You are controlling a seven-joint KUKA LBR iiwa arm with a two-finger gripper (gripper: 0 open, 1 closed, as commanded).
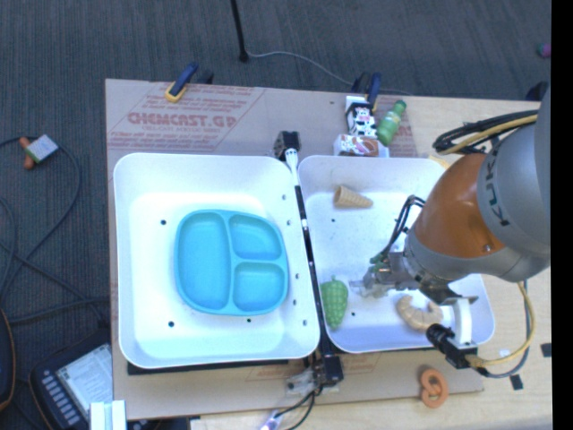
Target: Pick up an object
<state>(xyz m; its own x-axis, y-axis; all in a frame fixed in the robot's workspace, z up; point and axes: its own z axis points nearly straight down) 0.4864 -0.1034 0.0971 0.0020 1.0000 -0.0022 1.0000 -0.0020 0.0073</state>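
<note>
The gripper (372, 280) sits low in the right bin (394, 179), fingers' spread unclear (wrist shadows them), likely aiming between the green object (335, 302) and the croissant (417, 311).

Two white bins (134, 240) sit side by side. The left bin holds one blue divided plate (231, 262). The right bin (376, 173) holds one cone (352, 198), one green vegetable (335, 302) and what looks like one tan pastry (414, 311), partly hidden by the arm.
</note>
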